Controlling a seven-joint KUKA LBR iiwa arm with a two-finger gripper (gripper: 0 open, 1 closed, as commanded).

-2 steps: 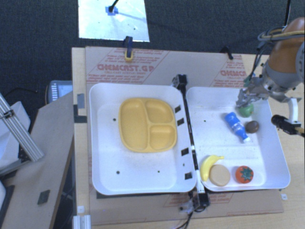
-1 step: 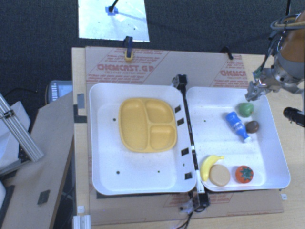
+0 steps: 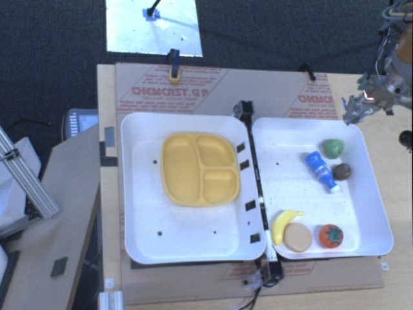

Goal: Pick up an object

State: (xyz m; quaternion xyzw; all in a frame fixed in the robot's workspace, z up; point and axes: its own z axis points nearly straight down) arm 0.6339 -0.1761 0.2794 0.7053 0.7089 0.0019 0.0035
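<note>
The right bin holds several small objects. A blue bottle lies at its right middle, with a green round fruit just above it and a brown round object to its right. Along the front lie a yellow banana, a tan round disc and a red tomato-like object. My gripper hangs above the bin's far right corner, apart from every object, with nothing seen between its fingers.
The left bin bears a yellow divided plate. A black divider with clips runs between the bins. Cardboard lies under them, with a shiny metal sheet behind. A grey rail stands at the left.
</note>
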